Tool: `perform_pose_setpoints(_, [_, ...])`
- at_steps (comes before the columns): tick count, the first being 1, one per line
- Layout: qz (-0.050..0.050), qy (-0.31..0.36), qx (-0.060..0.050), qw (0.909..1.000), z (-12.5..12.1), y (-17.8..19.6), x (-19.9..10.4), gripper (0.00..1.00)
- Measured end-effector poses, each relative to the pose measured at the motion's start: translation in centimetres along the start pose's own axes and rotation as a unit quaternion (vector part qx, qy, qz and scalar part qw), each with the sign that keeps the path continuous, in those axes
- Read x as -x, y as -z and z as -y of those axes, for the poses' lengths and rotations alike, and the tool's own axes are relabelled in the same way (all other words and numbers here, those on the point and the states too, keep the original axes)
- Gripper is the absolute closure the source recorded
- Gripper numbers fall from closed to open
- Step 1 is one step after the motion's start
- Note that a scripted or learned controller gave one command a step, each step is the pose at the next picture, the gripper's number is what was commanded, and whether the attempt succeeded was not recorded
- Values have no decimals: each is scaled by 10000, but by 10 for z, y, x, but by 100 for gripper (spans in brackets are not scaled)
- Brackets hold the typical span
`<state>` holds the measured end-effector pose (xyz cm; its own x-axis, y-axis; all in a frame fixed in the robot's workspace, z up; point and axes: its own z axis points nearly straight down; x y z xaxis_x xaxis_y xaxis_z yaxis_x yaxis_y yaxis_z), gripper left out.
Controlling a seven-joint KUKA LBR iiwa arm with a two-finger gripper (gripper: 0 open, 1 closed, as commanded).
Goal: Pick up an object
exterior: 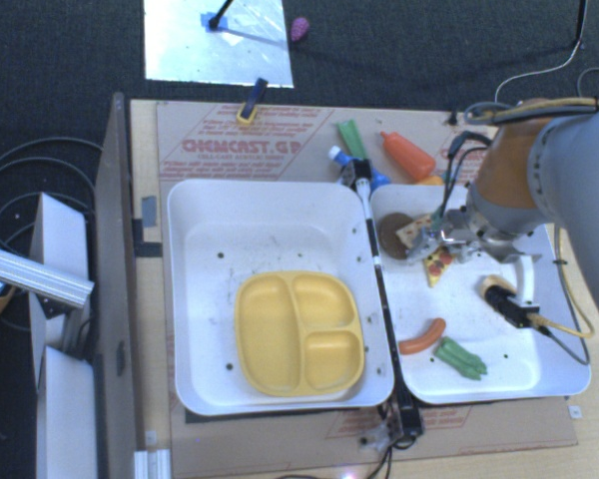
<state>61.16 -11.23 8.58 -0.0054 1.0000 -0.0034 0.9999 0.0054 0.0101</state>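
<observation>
Several toys lie in the right bin (539,362), so we have a choice of targets, and none of them is lifted yet. We judge the step in hand to be the approach and grasp: the gripper (437,239) sits low over the right bin's far-left quarter, right at a toy pizza slice (437,264) and just beside a brown disc (393,234) that lies against the bin's left wall. We take the pizza slice as the likely target.

We cannot tell whether the gripper is spread or pressed together, because the wrist hides its tip, and we see nothing held in it. Nearer the right bin's front wall lie a toy sausage (422,336) and a green toy (461,359), close together and well apart from the gripper.

The arm (539,173) crosses above the right bin's far-right corner, with its orange band upward and the wrist bent down and leftward into the bin.

Next, we think, comes a firm closing on the slice and a straight lift. The slice looks flat and thin, so a grasp could slip off its edge or nudge the disc instead.
</observation>
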Motion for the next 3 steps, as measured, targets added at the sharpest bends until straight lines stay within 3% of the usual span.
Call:
perform_pose_setpoints(1, [15, 24, -130, 9999, -56, -3, -13, 0])
perform_pose_setpoints(2, [-14, -26, -54, 10000, -26, -2, -7, 0])
perform_pose_setpoints(3, [-12, -33, -52, 10000, -6, -2, 23, 0])
